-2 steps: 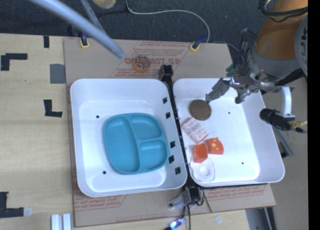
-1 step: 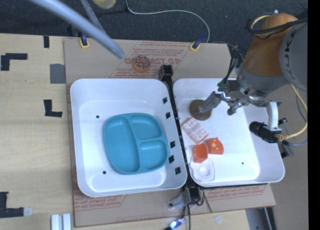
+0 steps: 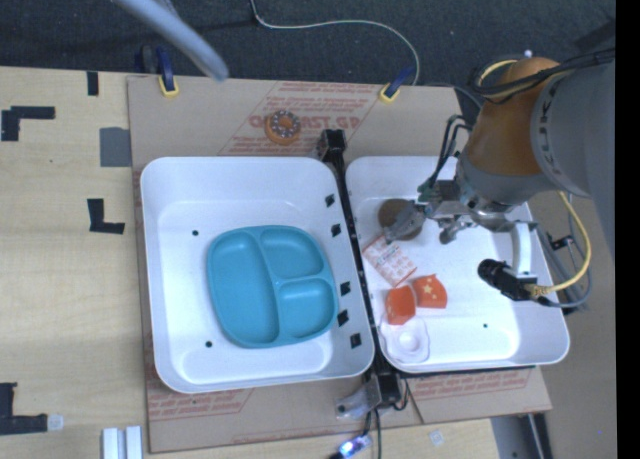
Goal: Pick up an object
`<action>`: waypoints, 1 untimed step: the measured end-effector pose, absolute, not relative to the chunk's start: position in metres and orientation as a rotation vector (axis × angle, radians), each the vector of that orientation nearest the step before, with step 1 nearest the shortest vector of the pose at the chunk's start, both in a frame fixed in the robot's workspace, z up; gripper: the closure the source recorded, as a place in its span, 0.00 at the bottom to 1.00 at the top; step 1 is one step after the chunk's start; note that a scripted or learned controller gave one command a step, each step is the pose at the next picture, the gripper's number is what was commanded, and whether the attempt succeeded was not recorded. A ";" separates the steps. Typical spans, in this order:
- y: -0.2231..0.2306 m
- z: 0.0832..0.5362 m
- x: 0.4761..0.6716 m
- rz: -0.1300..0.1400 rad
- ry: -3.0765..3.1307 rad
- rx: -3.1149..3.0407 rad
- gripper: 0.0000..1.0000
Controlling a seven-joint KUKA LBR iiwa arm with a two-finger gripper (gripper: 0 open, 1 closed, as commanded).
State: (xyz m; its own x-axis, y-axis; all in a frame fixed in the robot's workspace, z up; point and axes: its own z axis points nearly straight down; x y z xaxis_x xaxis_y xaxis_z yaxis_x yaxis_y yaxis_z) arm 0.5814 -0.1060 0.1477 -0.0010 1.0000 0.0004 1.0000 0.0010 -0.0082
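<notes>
Objects [image 3: 415, 297] are seen in the right bin [image 3: 520, 347]: brown disc, patterned packet, orange pieces, white cup. Tool [image 3: 430, 217] is positioned just beside the disc; grip state cannot be told. Blue tray [image 3: 270, 282] is located in left bin [image 3: 170, 207].

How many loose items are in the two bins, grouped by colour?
Blue: 1, the divided tray in the left bin
Orange-red: 2, the blocks in the right bin
White: 2, the printed packet and the round piece
Brown-grey: 1, the round object
Total: 6
</notes>
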 end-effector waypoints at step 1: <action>-0.100 0.100 0.573 0.008 -2.219 -2.217 0.00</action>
State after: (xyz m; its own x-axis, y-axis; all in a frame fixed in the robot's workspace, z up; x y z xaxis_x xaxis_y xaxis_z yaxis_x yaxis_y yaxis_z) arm 0.5733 -0.1004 0.0997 -0.0012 1.0000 0.0000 1.0000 0.0012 -0.0068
